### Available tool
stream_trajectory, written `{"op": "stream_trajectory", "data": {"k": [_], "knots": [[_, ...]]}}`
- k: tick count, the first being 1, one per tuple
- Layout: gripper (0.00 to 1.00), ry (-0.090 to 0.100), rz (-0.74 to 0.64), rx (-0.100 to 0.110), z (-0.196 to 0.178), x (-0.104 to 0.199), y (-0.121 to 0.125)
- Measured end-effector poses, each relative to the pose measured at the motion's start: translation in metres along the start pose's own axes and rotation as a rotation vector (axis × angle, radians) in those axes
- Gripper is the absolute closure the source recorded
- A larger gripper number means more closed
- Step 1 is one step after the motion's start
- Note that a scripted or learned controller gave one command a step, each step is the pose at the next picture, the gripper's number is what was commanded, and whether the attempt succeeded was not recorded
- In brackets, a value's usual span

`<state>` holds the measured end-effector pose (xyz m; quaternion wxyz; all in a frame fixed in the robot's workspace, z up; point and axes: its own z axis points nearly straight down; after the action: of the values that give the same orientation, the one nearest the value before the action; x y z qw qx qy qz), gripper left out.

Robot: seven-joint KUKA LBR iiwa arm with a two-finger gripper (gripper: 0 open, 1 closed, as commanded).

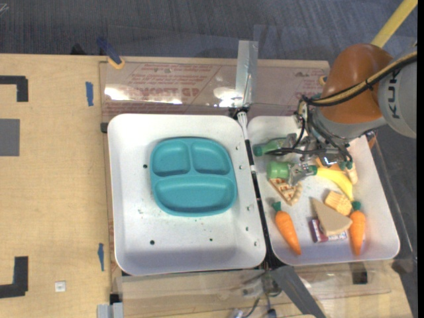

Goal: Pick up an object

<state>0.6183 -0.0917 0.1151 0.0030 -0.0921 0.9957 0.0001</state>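
The right bin (387, 234) holds several toy foods: two orange carrots (287, 231) (358, 229), a yellow banana (336, 178), a pizza slice (287, 191), a green piece (278, 171), a tan wedge (329, 216) and a cracker-like piece (337, 201). My gripper (303, 169) hangs low over the bin's upper middle, between the green piece and the banana. Its fingertips are lost among wires and toys. I see nothing clearly held.
The left bin (126, 197) holds a teal divided plate (193, 175). A metal post (246, 71) stands behind the seam between the bins. The arm's orange band (351, 78) looms over the right bin's far edge. A wooden board lies to the left.
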Motion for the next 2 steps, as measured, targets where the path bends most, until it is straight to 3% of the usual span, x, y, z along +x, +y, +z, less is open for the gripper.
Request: {"op": "stream_trajectory", "data": {"k": [1, 2], "knots": [[1.00, -0.006, -0.169, 0.005, -0.0329, 0.0092, -0.0733], [0.00, -0.005, -0.173, 0.003, -0.0314, 0.0087, -0.0703]]}}
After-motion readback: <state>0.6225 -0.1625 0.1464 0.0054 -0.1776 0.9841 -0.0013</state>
